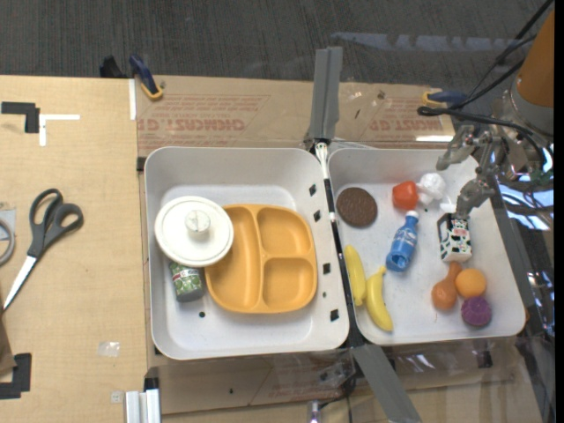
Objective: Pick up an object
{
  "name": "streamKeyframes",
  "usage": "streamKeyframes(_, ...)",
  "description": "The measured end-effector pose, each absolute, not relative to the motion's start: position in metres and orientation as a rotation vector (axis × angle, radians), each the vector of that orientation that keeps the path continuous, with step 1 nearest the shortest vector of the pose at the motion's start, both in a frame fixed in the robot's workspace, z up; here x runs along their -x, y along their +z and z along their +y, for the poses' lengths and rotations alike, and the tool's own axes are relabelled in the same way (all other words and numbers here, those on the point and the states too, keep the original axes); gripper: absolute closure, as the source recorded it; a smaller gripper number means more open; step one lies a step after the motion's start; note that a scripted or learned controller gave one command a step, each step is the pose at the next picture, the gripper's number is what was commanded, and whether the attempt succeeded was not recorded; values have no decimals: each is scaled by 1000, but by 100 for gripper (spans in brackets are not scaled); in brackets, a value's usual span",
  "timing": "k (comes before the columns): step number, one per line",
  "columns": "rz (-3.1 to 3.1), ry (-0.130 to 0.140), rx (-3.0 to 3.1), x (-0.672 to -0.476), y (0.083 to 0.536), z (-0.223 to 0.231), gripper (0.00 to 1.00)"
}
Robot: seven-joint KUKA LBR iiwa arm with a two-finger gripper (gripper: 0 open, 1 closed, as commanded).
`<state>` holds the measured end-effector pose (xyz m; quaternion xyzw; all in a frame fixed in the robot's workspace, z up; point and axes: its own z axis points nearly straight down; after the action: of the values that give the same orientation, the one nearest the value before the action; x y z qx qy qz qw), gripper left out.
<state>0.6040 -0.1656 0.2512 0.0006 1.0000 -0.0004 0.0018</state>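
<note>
Here the open, empty claw hovers just above the milk carton.

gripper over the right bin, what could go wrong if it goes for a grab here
1. The gripper hangs just above the milk carton, which stands upright; a finger could tip it rather than grip it.
2. The blue bottle, red object and white lump lie close by, so a descent may knock one aside.
3. The carton stands near the bin's right wall, which leaves little room.
</note>
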Motion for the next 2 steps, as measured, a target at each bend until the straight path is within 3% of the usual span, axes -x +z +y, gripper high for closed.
streamKeyframes(1, 3131, -2, 193, -659, 124, -197, 0)
streamKeyframes(2, 3137, 0, 60, -598, 93, -139, 0)
